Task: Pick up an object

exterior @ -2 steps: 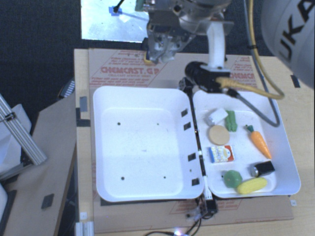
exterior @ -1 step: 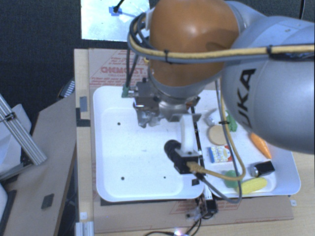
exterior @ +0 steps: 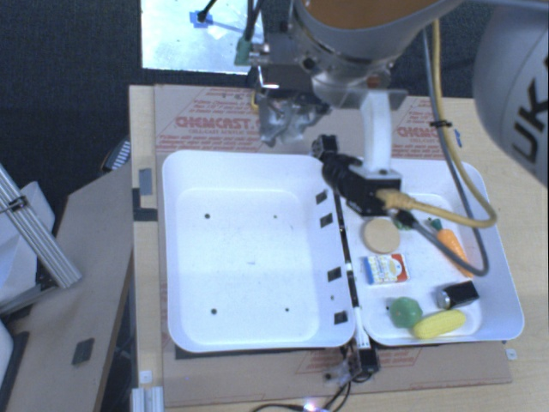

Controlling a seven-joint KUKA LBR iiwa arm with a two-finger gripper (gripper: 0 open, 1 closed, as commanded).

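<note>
Camera view. I see two shallow white bins side by side on the bench. The left bin (exterior: 236, 256) shows a bare white floor with a few dark specks. The right bin (exterior: 502, 303) carries all the loose objects.

Contents of the right bin, from far to near:
- A tan round disc (exterior: 382, 235) lies near the divider between the bins, just below the black fitting on the arm.
- An orange carrot (exterior: 452, 245) with a green tip lies to the right of the disc, angled toward the right rim.
- A small card (exterior: 385, 269) printed blue, white and red lies just below the disc, close to the divider.
- A black block (exterior: 458, 295) with a shiny end lies near the right rim.
- A green ball (exterior: 405, 311) lies at the near edge, touching a yellow lemon-shaped piece (exterior: 439, 323) on its right.

The arm (exterior: 360, 7) enters from the right and hangs over the far edge of the bins. A yellow hose (exterior: 459, 178) and a grey cable loop down over the right bin. The gripper (exterior: 283, 120) sits above the far rim of the left bin, over the printed cardboard sheet (exterior: 206, 120). I cannot tell how its jaws stand; the metal parts blur together. I see nothing held at the gripper.
</note>
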